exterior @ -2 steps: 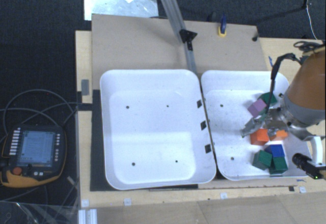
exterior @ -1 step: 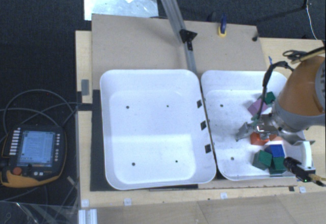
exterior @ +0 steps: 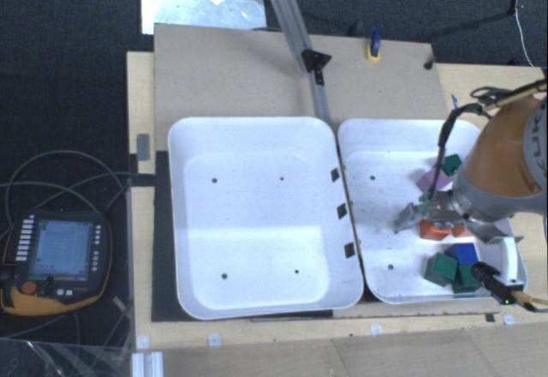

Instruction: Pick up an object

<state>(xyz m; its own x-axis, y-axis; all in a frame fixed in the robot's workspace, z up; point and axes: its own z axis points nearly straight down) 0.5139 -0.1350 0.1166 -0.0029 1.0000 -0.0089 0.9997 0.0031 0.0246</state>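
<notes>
My gripper (exterior: 418, 216) hangs low over the right bin (exterior: 377, 195), below the orange-banded wrist (exterior: 505, 163). An orange block (exterior: 434, 231) lies right under it, partly hidden by it. A purple block (exterior: 430, 181) sits just behind the gripper, with a small green block (exterior: 451, 164) beyond that. In the bin's front right corner lie a blue block (exterior: 466, 253) and two dark green blocks (exterior: 443, 268) (exterior: 467, 280). I cannot make out anything held.
The left bin (exterior: 257, 212) stands beside the right one, joined by black clips along the shared rim. A teach pendant (exterior: 56, 260) with cables lies on the floor at left. A grey pole (exterior: 291, 15) slants across the back.
</notes>
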